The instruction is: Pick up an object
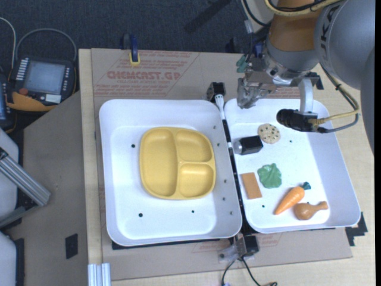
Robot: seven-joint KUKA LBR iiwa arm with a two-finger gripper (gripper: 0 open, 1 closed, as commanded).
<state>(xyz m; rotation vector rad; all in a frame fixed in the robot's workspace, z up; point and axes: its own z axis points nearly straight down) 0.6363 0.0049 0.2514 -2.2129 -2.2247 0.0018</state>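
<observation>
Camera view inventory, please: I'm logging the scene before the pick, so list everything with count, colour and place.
Shallow white plastic bins: 2, white, side by side.
Yellow divided plate: 1, left bin.
Speckled round cookie: 1, beige, right bin.
Small black block: 1, right bin.
Green leafy toy: 1, right bin.
Orange flat slab: 1, right bin.
Toy carrot: 1, orange, right bin.
Brown toy drumstick: 1, right bin.
Handheld screen pendant: 1, black, far left.
Gripper: 1, grey, right bin's far edge.

The grey arm (351, 34) reaches in from the upper right; its orange band (303, 8) sits above the wrist; the gripper (247, 100) hangs pointing downward, nothing visible between its fingers.
</observation>
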